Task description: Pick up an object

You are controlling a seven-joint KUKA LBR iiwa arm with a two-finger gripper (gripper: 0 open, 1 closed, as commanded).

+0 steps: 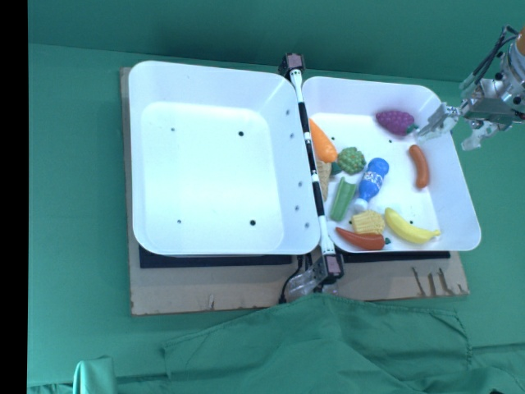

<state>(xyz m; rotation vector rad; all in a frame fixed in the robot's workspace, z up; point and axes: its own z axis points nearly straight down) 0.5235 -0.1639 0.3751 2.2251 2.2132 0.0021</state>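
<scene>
Approach step, by the look of it: gripper spread open and empty over the right bin's far corner, near the grapes and sausage. Next, probably: centre over one, descend, close.

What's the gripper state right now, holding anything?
Gripper: open, holding nothing, hanging over the right bin's right rim near the purple grapes.

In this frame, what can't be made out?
- Arm: cut off by the camera view's right edge above the wrist.
- Blue bottle: label print too small to read.
- Item under the carrot: partly covered, identity unclear.
- Bench front: hidden under green cloth.
</scene>
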